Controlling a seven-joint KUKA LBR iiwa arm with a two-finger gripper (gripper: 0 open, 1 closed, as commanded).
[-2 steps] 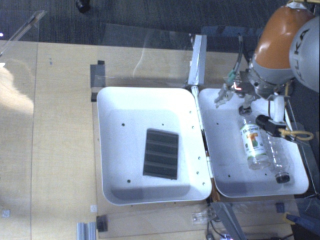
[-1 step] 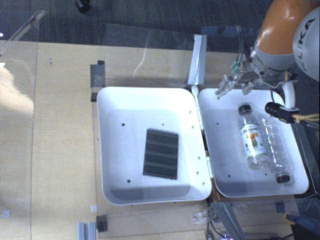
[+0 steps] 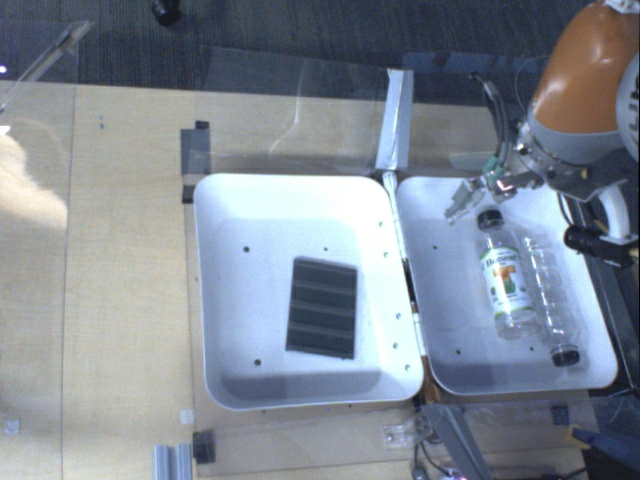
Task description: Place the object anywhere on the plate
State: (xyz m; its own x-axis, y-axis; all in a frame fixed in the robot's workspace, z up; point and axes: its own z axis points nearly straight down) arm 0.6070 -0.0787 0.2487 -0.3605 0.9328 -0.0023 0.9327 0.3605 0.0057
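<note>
Camera view: two clear plastic bottles [image 3: 520, 288] lie side by side in the right bin [image 3: 440, 268], within the arm's reach. The gripper [image 3: 478, 196] hovers above their capped ends, fingers spread and holding nothing. The dark ridged plate [image 3: 322, 308] lies flat in the left bin [image 3: 230, 268], ready to receive.

Clear glossy plastic bottles [image 3: 507, 280], smooth white bins [image 3: 230, 218], matt ribbed plate [image 3: 322, 307]

Rounded orange band [image 3: 585, 73] over grey wrist; slim metallic gripper [image 3: 470, 203]; black cables.
</note>
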